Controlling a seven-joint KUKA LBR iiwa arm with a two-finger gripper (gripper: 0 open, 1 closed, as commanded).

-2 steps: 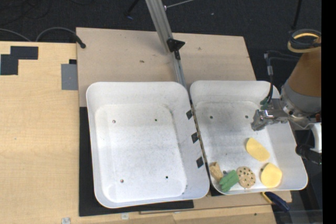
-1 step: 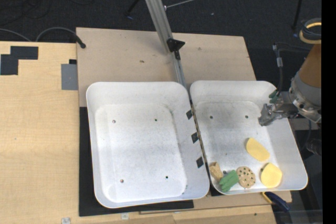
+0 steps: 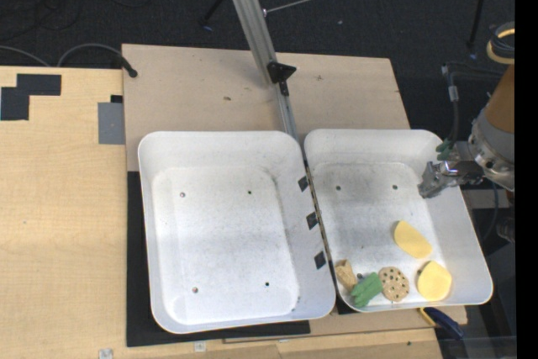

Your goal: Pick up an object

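Cookie [image 3: 392, 283] unlabelled, beside green object [image 3: 366, 290]

A single fixed camera looks down on the bench [image 3: 252, 88] from above, at a slant rather than straight overhead. It stands far enough off to take in both white bins whole: the left bin [image 3: 168, 155] sits near the middle of the picture, the right bin [image 3: 378, 143] toward the right side. Beyond the bench's far edge the view reaches dark floor with cables, and a slanted aluminium bar [image 3: 248, 4] rises from between the bins toward the top. The arm [image 3: 496, 130] enters at the right edge.
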